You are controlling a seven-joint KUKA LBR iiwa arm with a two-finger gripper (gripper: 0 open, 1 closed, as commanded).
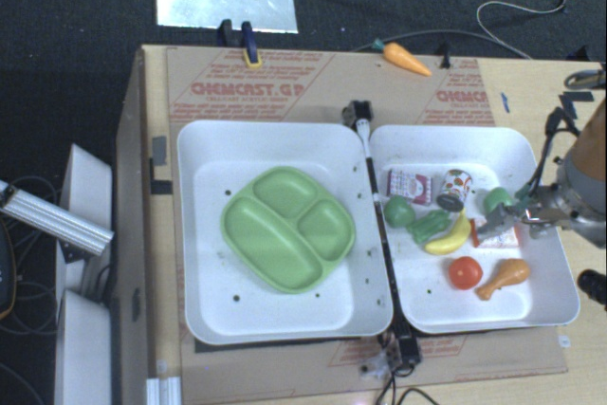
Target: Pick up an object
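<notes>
The banana (449, 238), lying mid-way in the right bin (550, 299) among a tomato (464, 272), drumstick (503, 277), can (455, 189) and carton (411, 184), was judged light, stiff and smooth, best pinched across its middle. A green divided plate (287, 228) was held in the left bin (204, 204). The gripper (501, 219) was seen near the right bin's far side, but its state could not be told.

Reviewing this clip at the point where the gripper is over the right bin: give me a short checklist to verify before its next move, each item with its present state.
1. Gripper is over the right bin: ok.
2. Something is reachable beside it: ok, the banana and a flat red-and-white packet lie close by.
3. Fingers are around an object: cannot tell, too small and blurred.
4. Target stands apart from its neighbours: not ok, the banana touches the green vegetable.
5. Easier picks exist: ok, the tomato and drumstick lie more separate.
6. Left bin holds only the green divided plate: ok.
</notes>
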